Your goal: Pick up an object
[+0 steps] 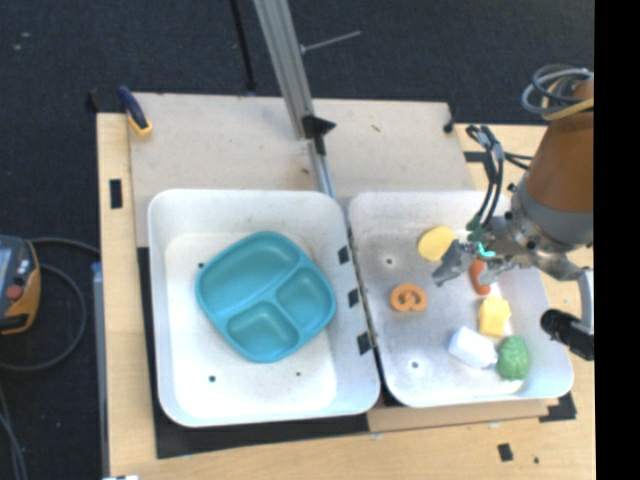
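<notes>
Arm [565, 168] cut off at the right edge, upper links out of frame. Hand [470, 258] too small and dark to tell finger spacing. Small red object [483, 280] partly hidden beneath the hand. Orange-and-grey device [18, 286] on the floor cropped by the left edge. Surface [250, 148] clipped at the near edge.

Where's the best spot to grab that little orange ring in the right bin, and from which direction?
Probably across one side of the orange ring, coming straight down from above. It lies flat on the right bin floor with its hole facing up, so one finger could drop into the hole and one outside the rim. It sits apart from the other items, leaving room around it.
</notes>
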You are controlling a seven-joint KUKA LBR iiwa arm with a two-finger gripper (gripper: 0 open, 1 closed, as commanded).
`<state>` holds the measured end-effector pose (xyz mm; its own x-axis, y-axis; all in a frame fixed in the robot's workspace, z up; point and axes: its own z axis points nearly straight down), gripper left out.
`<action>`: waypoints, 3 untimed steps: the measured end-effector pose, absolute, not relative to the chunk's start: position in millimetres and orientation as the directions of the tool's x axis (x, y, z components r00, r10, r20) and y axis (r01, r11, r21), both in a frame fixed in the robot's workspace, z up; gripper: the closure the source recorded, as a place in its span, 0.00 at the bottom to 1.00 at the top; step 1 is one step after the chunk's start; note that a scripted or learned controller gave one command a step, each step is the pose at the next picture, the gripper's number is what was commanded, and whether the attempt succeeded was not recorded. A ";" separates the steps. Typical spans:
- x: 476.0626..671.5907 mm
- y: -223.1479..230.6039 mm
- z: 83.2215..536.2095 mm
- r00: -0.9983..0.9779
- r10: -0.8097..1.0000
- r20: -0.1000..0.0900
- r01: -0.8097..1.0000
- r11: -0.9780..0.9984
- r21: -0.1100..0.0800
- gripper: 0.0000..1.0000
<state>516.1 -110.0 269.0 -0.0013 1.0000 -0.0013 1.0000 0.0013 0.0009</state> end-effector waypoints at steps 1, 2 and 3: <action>516.5 -110.0 269.8 -0.002 1.000 -0.002 1.000 0.002 0.003 0.00; 518.5 -107.4 207.9 0.000 1.000 -0.001 1.000 0.000 -0.002 0.00; 513.9 -106.4 164.2 0.001 1.000 -0.001 1.000 -0.001 -0.003 0.00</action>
<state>513.9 -106.4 164.2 0.0013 1.0000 -0.0009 1.0000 -0.0013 -0.0026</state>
